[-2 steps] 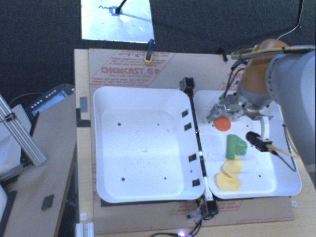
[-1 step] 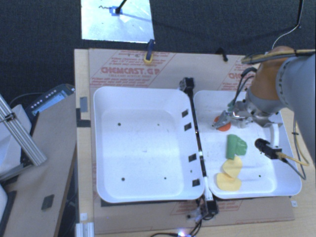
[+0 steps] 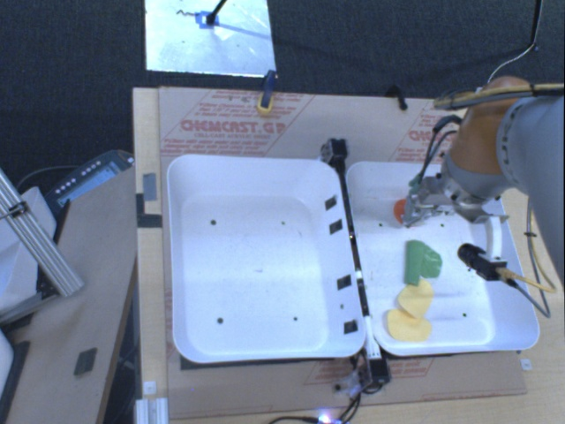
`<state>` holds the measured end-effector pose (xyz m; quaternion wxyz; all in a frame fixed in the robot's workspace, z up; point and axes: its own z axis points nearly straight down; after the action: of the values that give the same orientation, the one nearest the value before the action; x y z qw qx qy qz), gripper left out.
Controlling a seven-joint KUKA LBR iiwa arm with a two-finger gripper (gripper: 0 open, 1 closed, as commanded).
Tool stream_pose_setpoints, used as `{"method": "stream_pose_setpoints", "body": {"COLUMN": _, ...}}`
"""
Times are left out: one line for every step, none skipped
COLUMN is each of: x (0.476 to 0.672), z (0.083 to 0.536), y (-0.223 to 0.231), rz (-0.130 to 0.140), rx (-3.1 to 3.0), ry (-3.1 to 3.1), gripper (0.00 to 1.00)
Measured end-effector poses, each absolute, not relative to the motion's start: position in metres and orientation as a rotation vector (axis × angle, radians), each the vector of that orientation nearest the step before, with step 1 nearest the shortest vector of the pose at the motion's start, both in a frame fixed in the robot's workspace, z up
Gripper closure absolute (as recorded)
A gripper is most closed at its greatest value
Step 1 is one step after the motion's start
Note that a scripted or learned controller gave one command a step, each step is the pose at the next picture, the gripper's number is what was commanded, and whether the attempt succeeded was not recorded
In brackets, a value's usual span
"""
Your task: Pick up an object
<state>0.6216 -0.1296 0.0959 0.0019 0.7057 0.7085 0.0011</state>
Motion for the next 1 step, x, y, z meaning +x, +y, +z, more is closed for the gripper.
{"method": "stream_pose_setpoints", "body": {"x": 0.6215, "z": 0.0956, "y": -0.1296, "rz": 0.003, "rx": 2.214, "ry": 2.224, "gripper": 0.0}}
